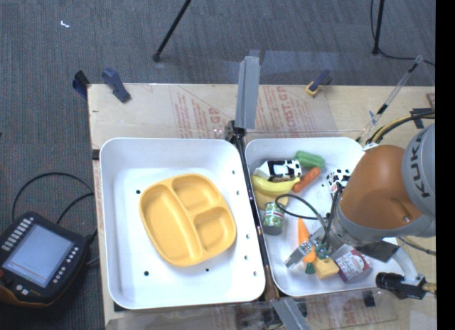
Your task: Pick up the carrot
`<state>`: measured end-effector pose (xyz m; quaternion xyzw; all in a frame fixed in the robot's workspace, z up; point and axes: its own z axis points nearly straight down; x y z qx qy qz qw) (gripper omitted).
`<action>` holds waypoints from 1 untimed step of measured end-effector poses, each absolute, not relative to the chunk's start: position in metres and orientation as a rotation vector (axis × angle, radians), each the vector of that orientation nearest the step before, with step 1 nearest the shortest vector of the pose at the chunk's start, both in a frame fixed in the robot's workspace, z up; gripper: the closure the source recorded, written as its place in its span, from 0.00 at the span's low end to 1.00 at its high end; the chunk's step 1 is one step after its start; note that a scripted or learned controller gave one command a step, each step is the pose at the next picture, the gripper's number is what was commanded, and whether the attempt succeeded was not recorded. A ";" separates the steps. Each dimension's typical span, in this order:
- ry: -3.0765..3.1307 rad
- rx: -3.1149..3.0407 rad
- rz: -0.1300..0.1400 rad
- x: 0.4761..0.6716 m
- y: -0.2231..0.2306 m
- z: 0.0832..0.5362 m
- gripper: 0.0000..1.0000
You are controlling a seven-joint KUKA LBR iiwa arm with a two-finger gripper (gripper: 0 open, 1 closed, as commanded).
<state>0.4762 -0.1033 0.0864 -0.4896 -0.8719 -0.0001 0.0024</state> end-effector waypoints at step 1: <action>-2.730 -1.540 -0.001 0.476 -0.103 0.095 1.00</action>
